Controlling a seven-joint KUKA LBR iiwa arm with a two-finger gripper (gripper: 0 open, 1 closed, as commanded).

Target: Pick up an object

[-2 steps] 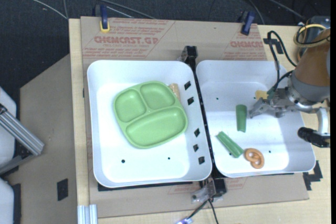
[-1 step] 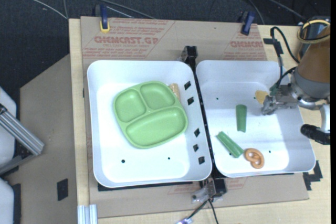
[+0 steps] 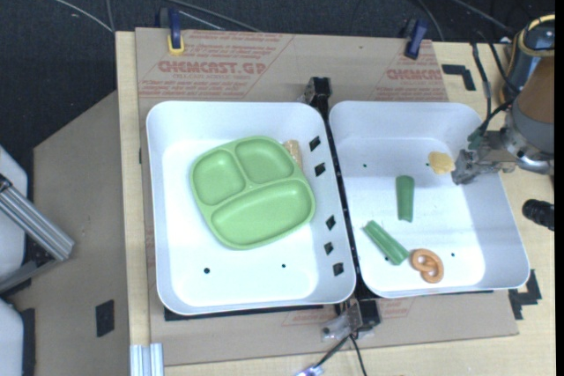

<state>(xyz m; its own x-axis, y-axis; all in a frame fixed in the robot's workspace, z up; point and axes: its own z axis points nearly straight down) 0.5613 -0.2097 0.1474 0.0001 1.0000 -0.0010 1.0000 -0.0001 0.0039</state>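
A divided plate (image 3: 253, 191) lies in the left bin (image 3: 167, 189); two cylinders (image 3: 404, 197), a pretzel (image 3: 427, 264) and a small lump (image 3: 440, 161) in the right bin (image 3: 493, 233).

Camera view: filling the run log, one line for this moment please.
gripper: over right bin | near yellow piece | holding: nothing seen | green plate: left bin

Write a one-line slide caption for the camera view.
Gripper hovers beside a yellow piece in the right bin, which also holds two green sticks and a pretzel; green plate fills the left.
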